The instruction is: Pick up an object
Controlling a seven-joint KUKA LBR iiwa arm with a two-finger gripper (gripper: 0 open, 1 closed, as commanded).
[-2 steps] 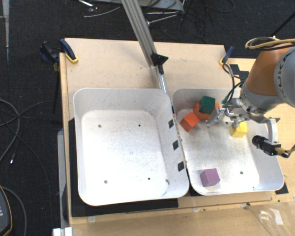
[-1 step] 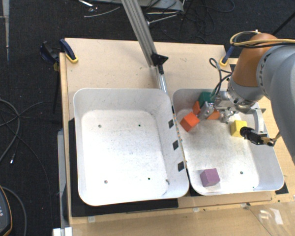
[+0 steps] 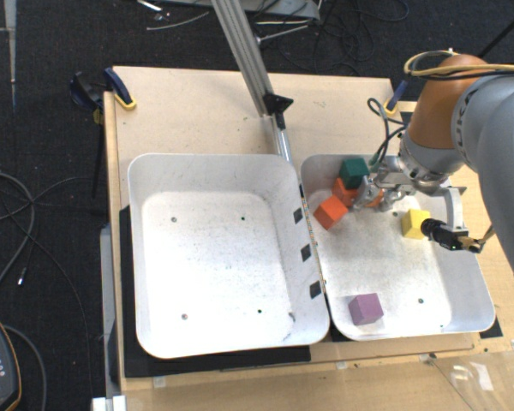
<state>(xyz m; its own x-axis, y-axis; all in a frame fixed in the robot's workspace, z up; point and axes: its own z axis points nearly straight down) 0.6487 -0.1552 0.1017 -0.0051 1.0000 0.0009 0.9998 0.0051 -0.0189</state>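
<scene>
In the right bin (image 3: pixel 463 306) lie a green cube (image 3: pixel 353 170), an orange block (image 3: pixel 330 213), a second orange piece (image 3: pixel 346 190) just below the green cube, a yellow block (image 3: pixel 414 223) and a purple cube (image 3: pixel 366 308). My gripper (image 3: pixel 373 193) is low in the bin's far part, right beside the second orange piece and the green cube, left of the yellow block. The wrist hides its tips. Nothing is seen lifted off the bin floor.
The left bin (image 3: pixel 146 229) lies alongside, with a black-clipped divider edge (image 3: pixel 307 251) between the two bins. A slanted metal rail (image 3: pixel 244 45) crosses the far bench. A blue and yellow clamp (image 3: pixel 111 88) sits at the bench's far left corner.
</scene>
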